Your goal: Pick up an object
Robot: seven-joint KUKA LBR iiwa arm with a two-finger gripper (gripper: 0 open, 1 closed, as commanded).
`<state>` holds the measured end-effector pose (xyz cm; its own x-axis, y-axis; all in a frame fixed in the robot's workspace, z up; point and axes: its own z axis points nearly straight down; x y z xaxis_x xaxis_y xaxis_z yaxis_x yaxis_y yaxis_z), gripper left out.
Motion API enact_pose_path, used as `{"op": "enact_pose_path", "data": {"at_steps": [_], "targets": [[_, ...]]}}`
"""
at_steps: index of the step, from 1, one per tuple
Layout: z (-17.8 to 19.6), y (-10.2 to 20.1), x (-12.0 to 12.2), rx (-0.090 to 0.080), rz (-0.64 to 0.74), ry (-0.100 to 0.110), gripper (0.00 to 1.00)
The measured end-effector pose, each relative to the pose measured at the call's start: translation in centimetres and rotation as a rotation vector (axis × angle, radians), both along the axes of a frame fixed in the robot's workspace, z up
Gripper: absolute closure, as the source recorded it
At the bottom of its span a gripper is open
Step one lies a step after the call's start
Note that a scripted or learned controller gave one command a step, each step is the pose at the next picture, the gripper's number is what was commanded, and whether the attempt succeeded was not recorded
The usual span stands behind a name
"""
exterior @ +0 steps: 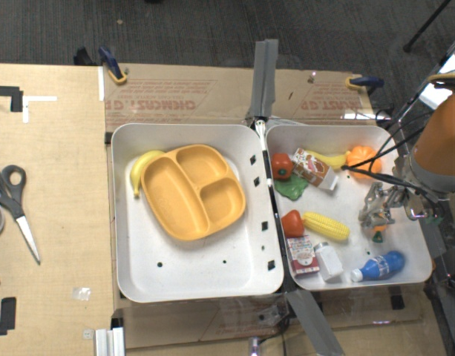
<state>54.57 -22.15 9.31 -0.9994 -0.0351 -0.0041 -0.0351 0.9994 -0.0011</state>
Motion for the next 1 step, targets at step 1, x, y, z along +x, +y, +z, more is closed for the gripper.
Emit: {"op": "enact_pose_path", "data": {"at_steps": [1], "targets": [[0.00, 0.02, 0.01, 0.000, 0.001, 0.000, 0.00]]}}
